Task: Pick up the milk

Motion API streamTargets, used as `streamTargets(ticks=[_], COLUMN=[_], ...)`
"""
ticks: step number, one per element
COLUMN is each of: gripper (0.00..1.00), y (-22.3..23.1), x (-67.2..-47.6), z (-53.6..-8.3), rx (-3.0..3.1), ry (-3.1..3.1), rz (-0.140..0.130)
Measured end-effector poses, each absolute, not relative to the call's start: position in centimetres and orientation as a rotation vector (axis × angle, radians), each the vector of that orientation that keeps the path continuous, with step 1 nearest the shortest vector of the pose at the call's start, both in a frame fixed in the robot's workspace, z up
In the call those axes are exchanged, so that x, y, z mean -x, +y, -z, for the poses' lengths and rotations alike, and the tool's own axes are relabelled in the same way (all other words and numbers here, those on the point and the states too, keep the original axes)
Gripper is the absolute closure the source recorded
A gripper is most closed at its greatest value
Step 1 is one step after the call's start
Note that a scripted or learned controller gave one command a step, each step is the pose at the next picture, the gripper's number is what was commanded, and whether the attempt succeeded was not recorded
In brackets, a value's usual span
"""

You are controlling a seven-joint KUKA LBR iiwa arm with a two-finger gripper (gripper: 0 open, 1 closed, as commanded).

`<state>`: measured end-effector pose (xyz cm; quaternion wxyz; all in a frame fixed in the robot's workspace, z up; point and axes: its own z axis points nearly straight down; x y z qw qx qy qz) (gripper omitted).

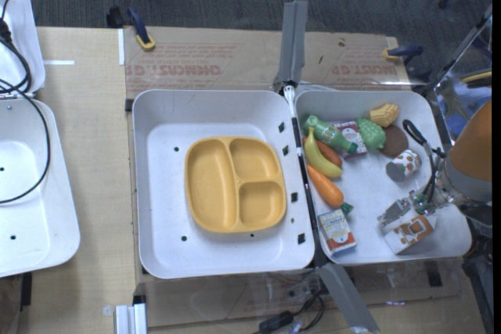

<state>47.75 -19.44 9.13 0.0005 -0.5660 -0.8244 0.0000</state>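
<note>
Two shallow white bins are seen side by side on the bench [86,59]. The left bin [156,192] carries a yellow divided plate [235,184] with three compartments, set near its middle. The right bin [368,184] holds the toy groceries: a banana [319,158] and a carrot [326,184] lie along its left wall, a green bottle [332,134] is laid beside them toward the far side, and a green vegetable [373,134], a corn cob [383,114] and a brown rounded item [396,141] are grouped near the far right corner. A small white cup with red marks [405,163] is placed right of centre. A small carton with a blue and orange label [337,231] rests at the near left of this bin, just below the carrot. The milk [410,233], a small white and orange carton, lies tilted near the near right corner. The arm, with its orange band, is brought in from the right, and the end effector [399,211] is positioned low over the bin, just above and touching or nearly touching the milk. Whether it is open or closed, and whether anything is gripped, cannot be told.
</note>
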Motion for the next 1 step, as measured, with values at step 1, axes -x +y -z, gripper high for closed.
streamTargets(ticks=[1], gripper=[0.0], y=[-21.85], x=[-47.88], z=[-9.16], rx=[1.779], ry=[-2.586], rz=[0.006])
